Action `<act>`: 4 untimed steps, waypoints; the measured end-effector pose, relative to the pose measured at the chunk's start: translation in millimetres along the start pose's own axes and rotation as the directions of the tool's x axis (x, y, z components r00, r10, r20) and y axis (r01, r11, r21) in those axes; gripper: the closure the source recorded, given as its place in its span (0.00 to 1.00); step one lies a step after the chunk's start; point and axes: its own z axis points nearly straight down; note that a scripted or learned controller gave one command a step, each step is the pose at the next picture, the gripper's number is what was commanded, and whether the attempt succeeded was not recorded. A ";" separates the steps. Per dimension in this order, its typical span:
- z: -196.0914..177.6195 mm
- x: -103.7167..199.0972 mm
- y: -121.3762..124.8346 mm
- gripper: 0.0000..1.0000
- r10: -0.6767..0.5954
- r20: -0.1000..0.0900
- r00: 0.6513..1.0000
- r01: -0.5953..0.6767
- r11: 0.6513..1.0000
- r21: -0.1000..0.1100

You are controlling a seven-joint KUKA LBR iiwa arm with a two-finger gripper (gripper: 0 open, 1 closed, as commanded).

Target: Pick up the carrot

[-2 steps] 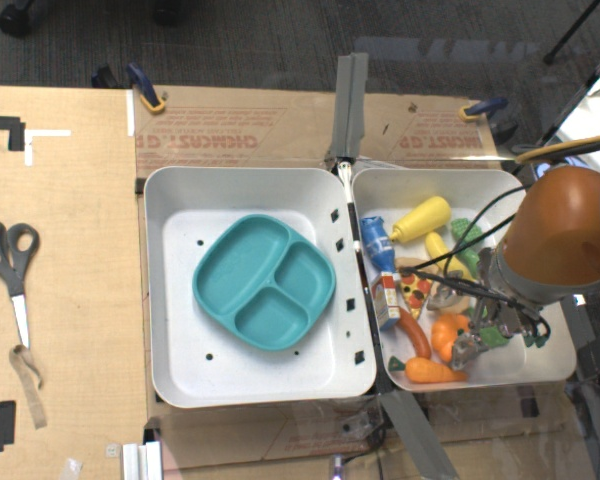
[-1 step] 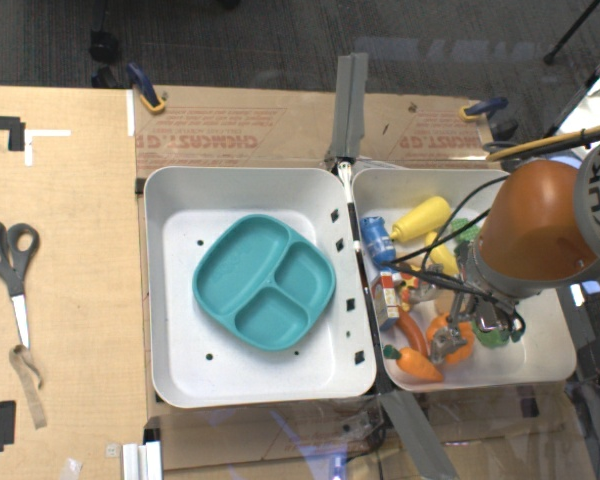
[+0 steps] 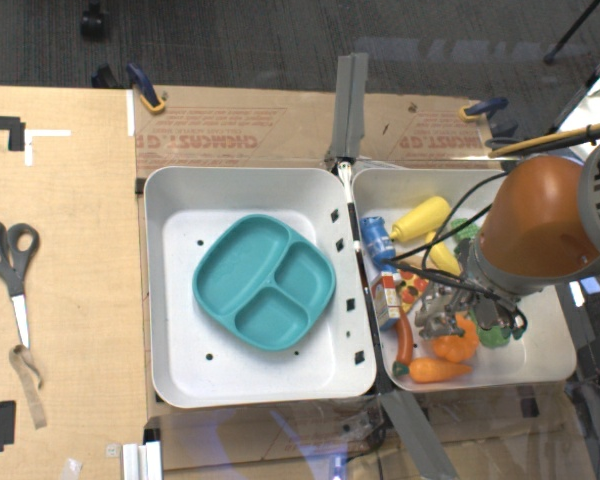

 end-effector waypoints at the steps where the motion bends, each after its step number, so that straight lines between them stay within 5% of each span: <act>1: -93.5 4.0 -92.5 1.00 -0.083 -0.009 0.996 0.083 0.997 -0.005; 2: -93.4 4.0 -92.3 0.00 -0.084 -0.010 0.996 0.084 0.996 -0.006; 3: -8.6 -3.6 -19.7 0.00 -0.197 -0.011 0.980 0.197 0.980 -0.009; 4: 7.2 1.5 -1.7 0.00 -0.144 0.008 0.990 0.144 0.990 0.005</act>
